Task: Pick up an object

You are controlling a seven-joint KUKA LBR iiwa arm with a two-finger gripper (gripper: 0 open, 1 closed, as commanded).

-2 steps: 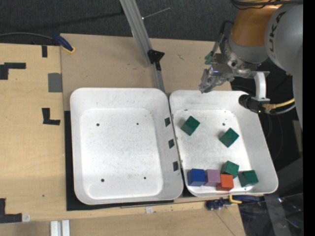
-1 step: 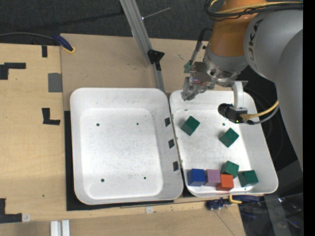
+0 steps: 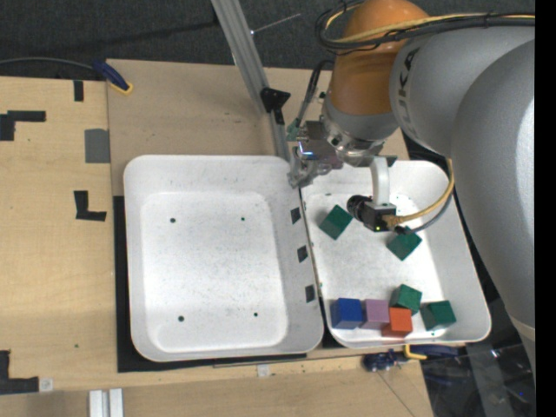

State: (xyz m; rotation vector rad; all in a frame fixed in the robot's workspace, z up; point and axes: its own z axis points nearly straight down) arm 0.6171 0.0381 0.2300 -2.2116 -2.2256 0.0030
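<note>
Camera view: grey two-finger gripper (image 3: 301, 168) hangs over top-left corner of right shallow white bin (image 3: 460, 259); spread or closed, cannot tell. Nearest target, 1 small green cube (image 3: 335, 222), lies just below it, alone. Best: centre over cube, square to its faces, descend straight.

**Right bin: where there is room**

In the shallow white plastic right bin (image 3: 447, 272), a blue cube (image 3: 347, 312), lilac cube (image 3: 377, 311), orange cube (image 3: 400, 321) and two near green cubes (image 3: 406, 298) (image 3: 438, 314) crowd its near edge. Two mid-floor green cubes (image 3: 335, 222) (image 3: 404, 245) sit beyond a bare strip. The grey, orange-banded arm (image 3: 373, 59) overhangs its far end. Left of it, the matching left bin (image 3: 208, 259) lies open.
</note>
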